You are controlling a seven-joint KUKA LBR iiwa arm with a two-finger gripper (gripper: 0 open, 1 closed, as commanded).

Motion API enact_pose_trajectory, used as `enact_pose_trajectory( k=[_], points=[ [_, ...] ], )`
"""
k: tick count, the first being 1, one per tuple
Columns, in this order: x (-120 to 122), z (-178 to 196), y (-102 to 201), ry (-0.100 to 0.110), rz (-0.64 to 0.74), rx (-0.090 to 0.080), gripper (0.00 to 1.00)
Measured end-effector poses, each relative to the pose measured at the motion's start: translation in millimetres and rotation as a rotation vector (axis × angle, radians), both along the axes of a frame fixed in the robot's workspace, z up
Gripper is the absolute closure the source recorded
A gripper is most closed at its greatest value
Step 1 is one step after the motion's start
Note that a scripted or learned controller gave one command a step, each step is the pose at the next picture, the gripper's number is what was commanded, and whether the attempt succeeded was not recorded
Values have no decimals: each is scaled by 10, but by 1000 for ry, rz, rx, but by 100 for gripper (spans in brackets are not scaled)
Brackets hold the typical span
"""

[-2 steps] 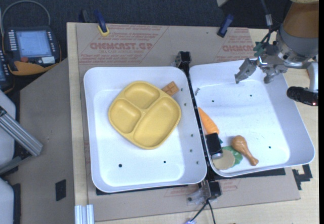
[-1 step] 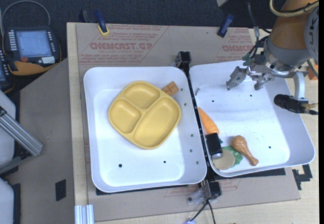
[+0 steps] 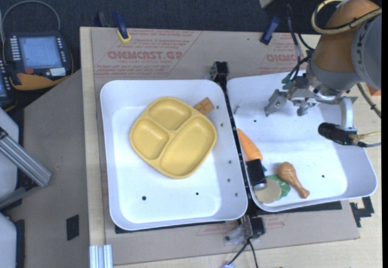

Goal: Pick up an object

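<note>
So the arm (image 3: pixel 339 36) is reaching into the right-hand bin (image 3: pixel 357 185), and the tool (image 3: pixel 290 100) is hanging over the back part of that bin with its fingers spread wide, nothing between them. The bin floor right under it is bare white.

All the grabbable stuff in that bin sits toward the near edge from the tool, well apart from it: an orange carrot-looking piece (image 3: pixel 249 145) lying against the wall between the two bins, a small black block (image 3: pixel 255 171) just in front of that, then a pale green round thing (image 3: pixel 271 191) with a toy drumstick (image 3: pixel 293 178) touching it on the side further from the dividing wall.

Off to the tool's other side, across the divider, the second bin (image 3: pixel 118 157) holds a yellow divided plate (image 3: pixel 173 136), with a little brown block (image 3: pixel 204 105) poking out from behind its far rim. Both bins sit on a cardboard-covered table (image 3: pixel 91 109).
</note>
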State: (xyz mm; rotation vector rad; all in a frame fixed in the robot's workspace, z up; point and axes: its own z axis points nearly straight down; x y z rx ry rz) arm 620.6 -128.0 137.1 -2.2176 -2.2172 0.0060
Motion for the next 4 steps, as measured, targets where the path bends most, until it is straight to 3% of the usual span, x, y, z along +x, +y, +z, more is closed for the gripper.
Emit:
enact_pose_trajectory(
  k=[1, 2, 3, 4],
  points=[
    [18, 141, -5, -8, 0, -2, 100],
    [60, 784, 20, -16, 1, -4, 100],
    [71, 1031, 17, -13, 1, -3, 100],
    [-18, 953, 550, -4, 6, 1, 100]
  ],
)
